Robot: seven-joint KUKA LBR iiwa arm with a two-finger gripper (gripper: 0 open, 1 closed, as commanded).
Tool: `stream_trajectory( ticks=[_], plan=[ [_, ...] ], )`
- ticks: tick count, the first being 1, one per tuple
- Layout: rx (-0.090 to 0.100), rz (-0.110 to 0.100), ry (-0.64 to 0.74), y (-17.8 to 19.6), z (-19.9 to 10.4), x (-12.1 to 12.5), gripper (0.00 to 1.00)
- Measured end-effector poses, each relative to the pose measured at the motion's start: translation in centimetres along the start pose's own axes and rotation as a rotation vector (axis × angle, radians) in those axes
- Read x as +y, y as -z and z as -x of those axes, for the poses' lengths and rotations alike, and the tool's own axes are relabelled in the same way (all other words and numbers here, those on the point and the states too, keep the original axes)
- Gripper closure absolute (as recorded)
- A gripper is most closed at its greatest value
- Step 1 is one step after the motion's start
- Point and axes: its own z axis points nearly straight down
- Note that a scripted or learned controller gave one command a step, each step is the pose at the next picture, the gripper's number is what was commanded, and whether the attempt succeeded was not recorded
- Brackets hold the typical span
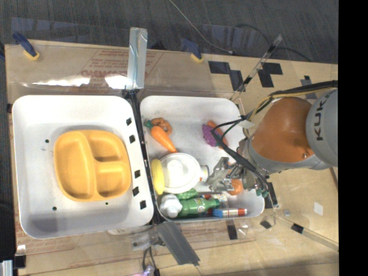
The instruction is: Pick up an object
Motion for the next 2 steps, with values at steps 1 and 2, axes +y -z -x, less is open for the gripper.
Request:
stream_trajectory(
  ticks=[1,2],
  plan=[
    [0.019,0.007,0.028,14.9,1.3,4.5,1.0],
    [0.033,0.015,0.183,3.2,-1.9,10.1,1.0]
  ],
)
